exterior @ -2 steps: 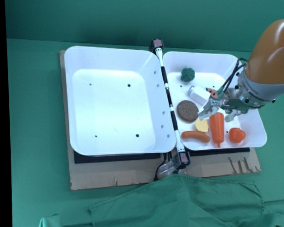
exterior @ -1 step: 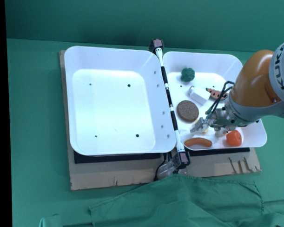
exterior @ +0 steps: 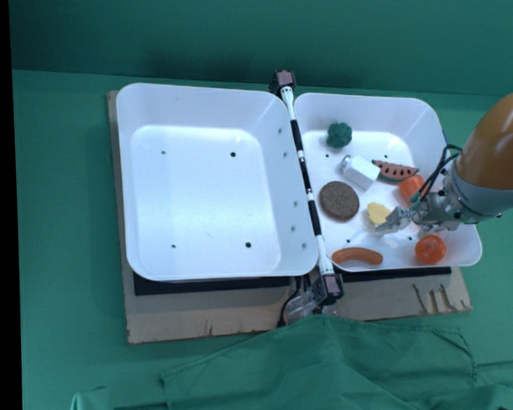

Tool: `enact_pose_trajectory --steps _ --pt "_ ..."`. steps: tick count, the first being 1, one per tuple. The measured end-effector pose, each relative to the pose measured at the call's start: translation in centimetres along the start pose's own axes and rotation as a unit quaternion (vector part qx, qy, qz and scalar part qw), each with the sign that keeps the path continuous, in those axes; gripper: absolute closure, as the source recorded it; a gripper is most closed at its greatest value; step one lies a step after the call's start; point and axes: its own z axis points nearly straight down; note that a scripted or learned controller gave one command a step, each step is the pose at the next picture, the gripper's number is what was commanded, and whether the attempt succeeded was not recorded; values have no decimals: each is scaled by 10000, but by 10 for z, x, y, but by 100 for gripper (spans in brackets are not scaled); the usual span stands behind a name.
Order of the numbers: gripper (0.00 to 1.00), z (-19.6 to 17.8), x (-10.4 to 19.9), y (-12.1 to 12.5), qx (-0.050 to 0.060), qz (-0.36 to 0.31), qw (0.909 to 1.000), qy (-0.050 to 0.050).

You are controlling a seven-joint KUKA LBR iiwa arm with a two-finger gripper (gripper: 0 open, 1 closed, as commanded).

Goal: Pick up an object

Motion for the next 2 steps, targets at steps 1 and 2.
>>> enact_pose_trajectory --steps 1,2 --pt "0 1 -9 56 32 -13 10000 -7" --pt "0 3 -8 138 23 -24 10000 -14"
